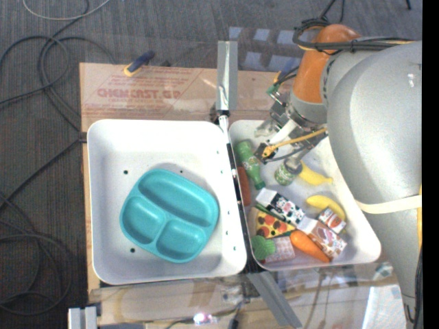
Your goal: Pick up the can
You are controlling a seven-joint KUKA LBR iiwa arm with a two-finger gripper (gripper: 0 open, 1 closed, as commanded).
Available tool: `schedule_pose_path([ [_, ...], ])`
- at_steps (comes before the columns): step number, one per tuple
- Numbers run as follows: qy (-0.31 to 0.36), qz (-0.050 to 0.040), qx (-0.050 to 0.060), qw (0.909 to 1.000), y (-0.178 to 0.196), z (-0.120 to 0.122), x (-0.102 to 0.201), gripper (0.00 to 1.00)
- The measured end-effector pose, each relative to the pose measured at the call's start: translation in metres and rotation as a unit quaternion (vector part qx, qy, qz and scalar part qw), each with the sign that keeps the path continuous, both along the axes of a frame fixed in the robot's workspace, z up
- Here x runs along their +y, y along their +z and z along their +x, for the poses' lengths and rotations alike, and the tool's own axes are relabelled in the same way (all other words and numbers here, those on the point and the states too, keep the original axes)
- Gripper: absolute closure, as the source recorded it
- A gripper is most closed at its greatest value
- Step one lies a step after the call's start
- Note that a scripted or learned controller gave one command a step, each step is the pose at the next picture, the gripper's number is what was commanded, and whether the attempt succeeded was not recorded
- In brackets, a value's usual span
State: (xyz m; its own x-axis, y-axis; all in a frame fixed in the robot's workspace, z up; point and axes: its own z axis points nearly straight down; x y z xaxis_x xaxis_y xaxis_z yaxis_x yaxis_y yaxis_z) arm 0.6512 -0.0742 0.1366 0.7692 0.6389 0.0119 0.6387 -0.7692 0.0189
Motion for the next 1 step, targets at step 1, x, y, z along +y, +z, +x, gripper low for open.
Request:
schedule_pose_path([
  [1, 0.000, -0.0001, 0.000, 1.0000, -0.0003, -0.0002, 0.0000, 0.00],
])
